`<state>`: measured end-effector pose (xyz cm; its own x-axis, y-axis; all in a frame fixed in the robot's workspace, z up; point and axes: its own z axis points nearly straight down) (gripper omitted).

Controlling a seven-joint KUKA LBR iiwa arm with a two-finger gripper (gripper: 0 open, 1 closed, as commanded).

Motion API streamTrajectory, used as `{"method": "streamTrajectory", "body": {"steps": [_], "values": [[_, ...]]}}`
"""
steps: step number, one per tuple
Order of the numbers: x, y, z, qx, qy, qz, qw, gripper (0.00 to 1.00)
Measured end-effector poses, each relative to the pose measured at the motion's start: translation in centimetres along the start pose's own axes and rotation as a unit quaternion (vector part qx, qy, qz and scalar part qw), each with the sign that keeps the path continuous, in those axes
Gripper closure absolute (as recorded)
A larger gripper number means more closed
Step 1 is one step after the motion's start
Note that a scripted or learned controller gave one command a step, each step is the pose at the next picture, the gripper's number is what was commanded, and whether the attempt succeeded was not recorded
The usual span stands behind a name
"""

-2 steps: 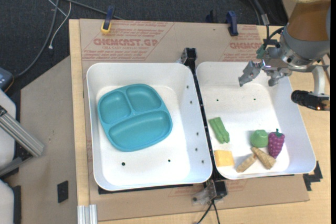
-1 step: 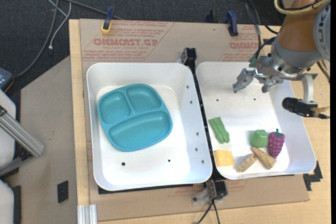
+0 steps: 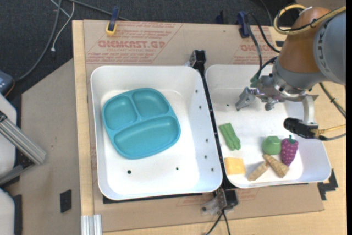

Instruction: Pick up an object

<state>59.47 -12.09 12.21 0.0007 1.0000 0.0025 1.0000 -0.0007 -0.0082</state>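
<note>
My gripper (image 3: pixel 257 102) hangs over the upper middle of the right bin (image 3: pixel 220 81) with its two fingers spread apart and nothing between them. Below it on the bin floor lie a green pod-shaped piece (image 3: pixel 230 136), a yellow cheese block (image 3: pixel 235 165), a green round piece (image 3: pixel 271 145), a purple grape bunch (image 3: pixel 289 151) and two tan bread-like sticks (image 3: pixel 268 168). The green pod piece lies nearest, a little below and left of the fingers. The other items cluster in the bin's lower right corner.
The left bin (image 3: pixel 104 179) holds a blue divided plate (image 3: pixel 142 121). A black clamp (image 3: pixel 198 58) sits at the top of the wall between the bins. The arm's orange-banded wrist (image 3: pixel 300 52) and cables stand over the right bin's far right side.
</note>
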Motion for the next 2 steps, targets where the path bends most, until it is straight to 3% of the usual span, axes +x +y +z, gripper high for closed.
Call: {"method": "streamTrajectory", "body": {"steps": [1,2], "values": [[0.1,-0.1,4.0,-0.001,0.0,0.0,1.0,0.0],[0.1,0.1,2.6,-0.004,0.0,0.0,1.0,1.0]]}}
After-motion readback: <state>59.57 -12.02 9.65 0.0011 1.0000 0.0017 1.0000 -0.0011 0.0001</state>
